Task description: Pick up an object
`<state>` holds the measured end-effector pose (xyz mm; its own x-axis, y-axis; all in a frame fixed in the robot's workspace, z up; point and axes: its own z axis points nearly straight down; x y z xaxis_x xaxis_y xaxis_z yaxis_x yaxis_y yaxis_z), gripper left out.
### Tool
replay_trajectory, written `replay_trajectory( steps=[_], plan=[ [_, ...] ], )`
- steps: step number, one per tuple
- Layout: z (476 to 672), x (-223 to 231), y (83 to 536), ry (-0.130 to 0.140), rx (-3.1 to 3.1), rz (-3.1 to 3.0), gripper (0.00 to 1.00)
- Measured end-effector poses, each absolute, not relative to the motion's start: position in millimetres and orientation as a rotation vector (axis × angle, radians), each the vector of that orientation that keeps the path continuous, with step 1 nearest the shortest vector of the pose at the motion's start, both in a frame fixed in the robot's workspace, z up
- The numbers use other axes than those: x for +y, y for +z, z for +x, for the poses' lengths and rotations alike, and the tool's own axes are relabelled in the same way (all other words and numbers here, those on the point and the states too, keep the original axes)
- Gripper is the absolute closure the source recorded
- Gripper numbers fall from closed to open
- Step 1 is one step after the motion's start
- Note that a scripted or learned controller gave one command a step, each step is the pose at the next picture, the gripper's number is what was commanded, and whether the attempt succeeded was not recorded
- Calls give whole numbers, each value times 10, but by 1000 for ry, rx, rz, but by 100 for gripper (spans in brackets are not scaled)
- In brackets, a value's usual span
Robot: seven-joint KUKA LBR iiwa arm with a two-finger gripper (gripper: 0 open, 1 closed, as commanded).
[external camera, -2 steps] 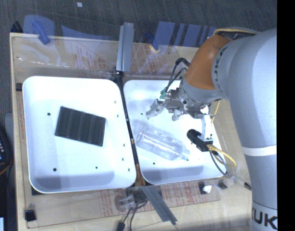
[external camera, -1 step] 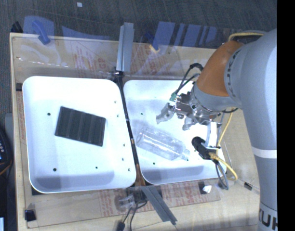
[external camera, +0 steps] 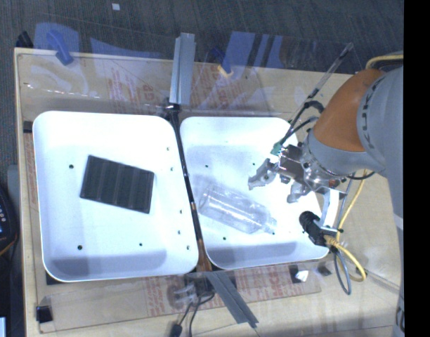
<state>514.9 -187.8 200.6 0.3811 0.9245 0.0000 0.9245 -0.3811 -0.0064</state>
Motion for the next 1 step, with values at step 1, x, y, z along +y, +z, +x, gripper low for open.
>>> replay_trajectory(
  steps=[1],
  plan=[
    [5124,-1824,1920,4,-1747,-2607,0]
  ],
)
